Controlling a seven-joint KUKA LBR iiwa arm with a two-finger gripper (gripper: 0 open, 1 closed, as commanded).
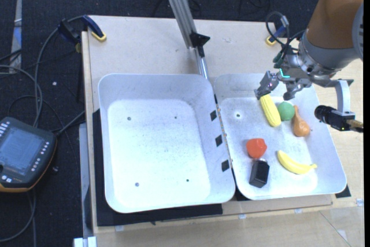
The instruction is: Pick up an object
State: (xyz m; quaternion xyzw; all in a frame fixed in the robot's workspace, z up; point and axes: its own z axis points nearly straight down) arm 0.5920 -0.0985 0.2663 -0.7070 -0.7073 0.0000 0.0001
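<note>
The corn cob (270,110) lies in the right bin (324,179), touching a green ball (285,110). It looks like light, rigid toy plastic, smooth enough to roll; I'd pinch it across its narrow middle. The gripper (281,85) hangs just above its upper end, fingers (265,87) spread wide with nothing between them, arm (335,14) leaning in from the right.
</note>
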